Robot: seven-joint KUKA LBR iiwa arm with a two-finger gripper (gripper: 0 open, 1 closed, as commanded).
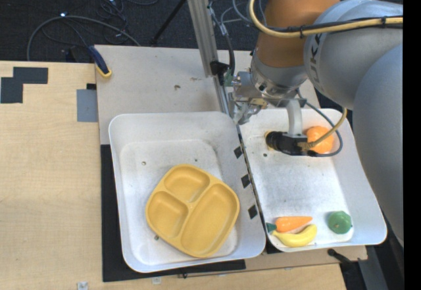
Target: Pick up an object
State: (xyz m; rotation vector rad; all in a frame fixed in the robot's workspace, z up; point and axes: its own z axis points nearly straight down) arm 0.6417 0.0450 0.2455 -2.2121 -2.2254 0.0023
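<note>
While gripper (248,110) hangs over white right bin (296,183) far corner, jaw state can't be told.
Round orange fruit (321,139) nearest: beside jaws toward view-right, no long axis.

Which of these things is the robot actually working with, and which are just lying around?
For the job: gripper; orange, toy carrot, banana and green round object in the right-hand bin; yellow divided plate in the left-hand bin.
Lying about: cables, metal post, blue-and-yellow tool.
</note>
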